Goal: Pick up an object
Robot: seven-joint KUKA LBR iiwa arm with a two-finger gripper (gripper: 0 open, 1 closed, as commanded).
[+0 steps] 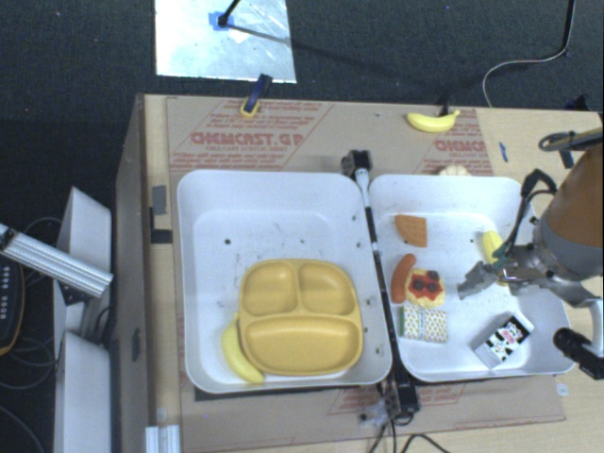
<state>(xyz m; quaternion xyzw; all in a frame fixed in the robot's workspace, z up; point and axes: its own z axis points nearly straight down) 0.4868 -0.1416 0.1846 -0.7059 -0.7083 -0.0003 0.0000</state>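
Black-and-white carton (503, 339) near right bin (453, 194) front rim, end effector (486, 276) above bare floor — grip state unclear

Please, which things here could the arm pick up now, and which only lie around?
For the job: grey two-finger gripper; orange cracker; red sausage; black-and-white carton; checked green-white packet.
Lying about: yellow divided plate; yellow banana on cardboard.
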